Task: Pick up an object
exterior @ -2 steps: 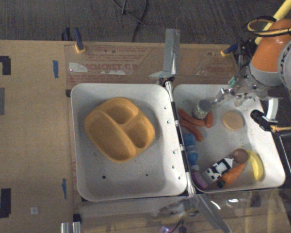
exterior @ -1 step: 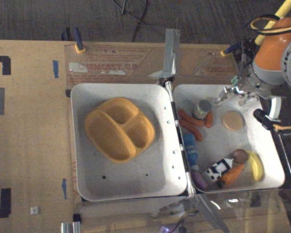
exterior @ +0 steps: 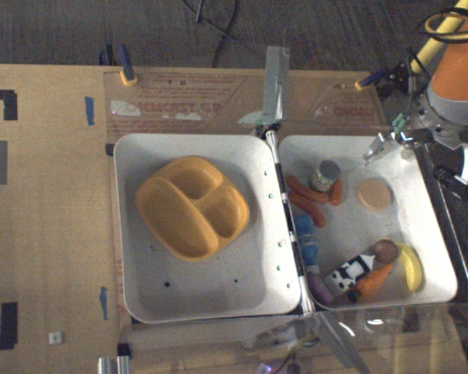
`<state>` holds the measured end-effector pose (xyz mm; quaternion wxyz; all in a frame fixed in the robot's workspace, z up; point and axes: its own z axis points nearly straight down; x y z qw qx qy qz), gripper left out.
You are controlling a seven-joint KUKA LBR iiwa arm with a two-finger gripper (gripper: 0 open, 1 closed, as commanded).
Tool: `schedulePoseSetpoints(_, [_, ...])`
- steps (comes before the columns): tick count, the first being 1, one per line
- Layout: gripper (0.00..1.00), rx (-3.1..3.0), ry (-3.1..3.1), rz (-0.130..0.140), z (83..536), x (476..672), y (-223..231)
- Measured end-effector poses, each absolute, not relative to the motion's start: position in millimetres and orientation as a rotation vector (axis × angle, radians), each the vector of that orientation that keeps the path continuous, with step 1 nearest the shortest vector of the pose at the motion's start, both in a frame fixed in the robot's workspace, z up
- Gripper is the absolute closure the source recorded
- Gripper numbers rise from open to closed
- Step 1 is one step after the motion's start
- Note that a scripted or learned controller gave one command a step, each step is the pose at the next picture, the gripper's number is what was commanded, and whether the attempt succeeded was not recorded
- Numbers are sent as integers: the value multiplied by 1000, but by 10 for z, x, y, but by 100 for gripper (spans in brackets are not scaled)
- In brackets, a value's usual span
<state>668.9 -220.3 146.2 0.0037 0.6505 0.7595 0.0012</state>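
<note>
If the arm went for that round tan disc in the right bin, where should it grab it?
Probably by its rim, coming straight down. The tan disc lies flat and alone on the right bin's floor, with free space around its edge for fingers.

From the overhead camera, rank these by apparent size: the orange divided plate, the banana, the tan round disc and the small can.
Largest to smallest:
1. orange divided plate, by far
2. banana
3. tan round disc
4. small can

The disc and can look close in size, so their order is unsure.

I see soft, even overhead light, warm in tint; white bins (exterior: 195,302) glare mildly, shadows stay faint, and the whole frame is slightly blurred.
</note>
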Motion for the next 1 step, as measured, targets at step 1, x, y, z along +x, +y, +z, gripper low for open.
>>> schedulePoseSetpoints(1, [0, 1993, 2424, 3, 865, 6334, -1620])
